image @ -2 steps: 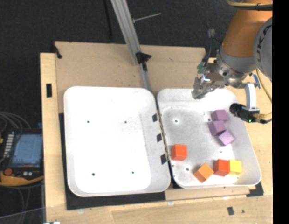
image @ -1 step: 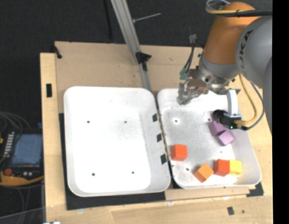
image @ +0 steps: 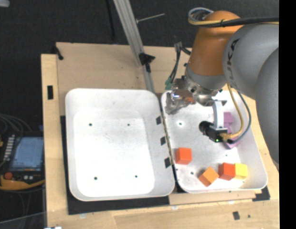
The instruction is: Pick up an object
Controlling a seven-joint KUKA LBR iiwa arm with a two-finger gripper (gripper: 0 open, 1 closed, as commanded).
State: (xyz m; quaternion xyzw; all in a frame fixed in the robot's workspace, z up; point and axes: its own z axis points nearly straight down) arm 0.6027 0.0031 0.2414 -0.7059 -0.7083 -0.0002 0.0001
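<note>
Grey arm low over right bin (image: 253, 151).
Gripper (image: 174, 101) near bin's upper-left corner, state impossible to tell; orange cube (image: 184, 155), purple block (image: 228, 119) nearby; no legible writing.

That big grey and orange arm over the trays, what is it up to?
It is a robot arm meant to pick up an object. It reaches in over the right bin, where small blocks lie: an orange block alone, then an orange, a red and a yellow one near the front edge, and a purple one partly hidden by the arm. Nothing looks lifted yet.
</note>
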